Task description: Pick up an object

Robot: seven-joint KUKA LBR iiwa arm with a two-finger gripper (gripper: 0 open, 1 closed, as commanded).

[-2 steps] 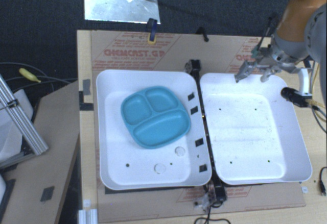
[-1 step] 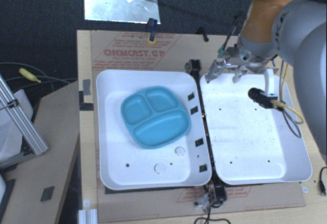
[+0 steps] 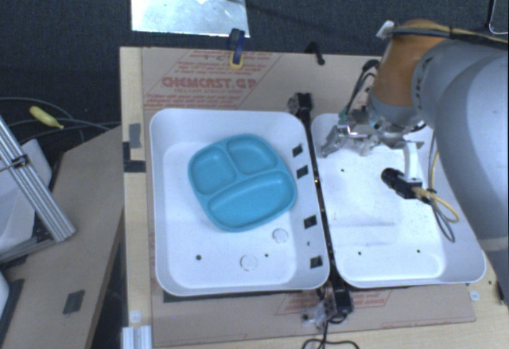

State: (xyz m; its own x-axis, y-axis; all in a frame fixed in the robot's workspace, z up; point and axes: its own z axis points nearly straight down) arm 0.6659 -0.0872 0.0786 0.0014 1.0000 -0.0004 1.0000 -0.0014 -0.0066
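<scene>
saw the pincer (image 3: 347,139) low over the far left corner of the right bin (image 3: 398,260), near the wall that meets the other bin. could not tell whether spread or pressed together; the metal parts there ran into one bright shape. found nothing visibly caught in it.

above it, followed the orange band (image 3: 402,61) and then the grey arm (image 3: 465,109), reaching in from the right side. noticed just below the wrist a small black part (image 3: 395,179) with a yellow cable, hanging over the white floor of that bin; could not tell if part of the arm or a loose thing.

further out, found the blue plate (image 3: 242,180) lying flat in the middle of the left bin (image 3: 171,260), three compartments up, well apart from the pincer and across the joined walls.

judged the step as the approach only, with the grasp not yet done. for the next move, judged it necessary to travel over the shared walls to the left, come down at the rim of the plate, and close on the thin edge; expected a flat, shallow rim to slip easily.
</scene>
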